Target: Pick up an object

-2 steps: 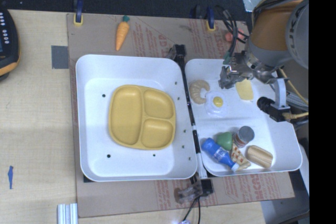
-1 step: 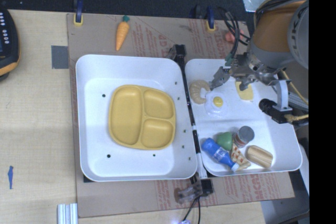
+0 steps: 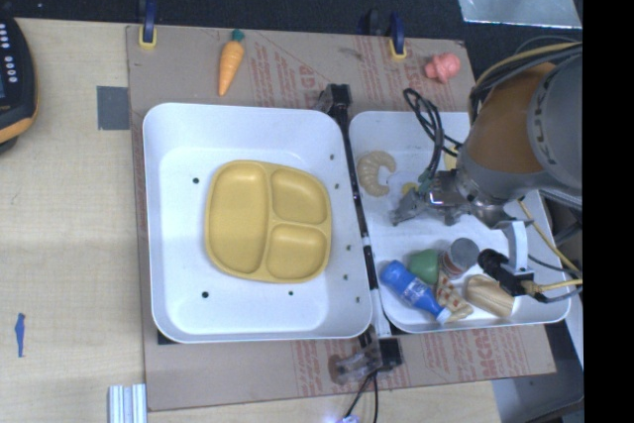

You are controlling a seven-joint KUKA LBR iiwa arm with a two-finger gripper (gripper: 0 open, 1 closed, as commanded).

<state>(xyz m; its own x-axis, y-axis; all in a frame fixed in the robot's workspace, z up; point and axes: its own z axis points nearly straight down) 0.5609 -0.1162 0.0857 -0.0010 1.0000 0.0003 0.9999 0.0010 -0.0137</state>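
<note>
My gripper (image 3: 409, 205) hangs low over the middle of the right bin (image 3: 396, 129), with the arm reaching in from the right. Just up and left of it lies a pale curled shrimp-like piece (image 3: 375, 170), a small gap away. Along the bin's front lie a blue bottle (image 3: 407, 287), a green object (image 3: 426, 264), a small can with a grey top (image 3: 462, 254) and a tan wooden piece (image 3: 486, 296). Nothing shows held in the gripper. The arm hides the bin's right part.
The left bin (image 3: 173, 213) holds a yellow divided plate (image 3: 267, 219). Outside the bins, a toy carrot (image 3: 230, 62) and a pink object (image 3: 443, 66) lie on the brown board at the back. A dark device (image 3: 12, 74) sits at the far left.
</note>
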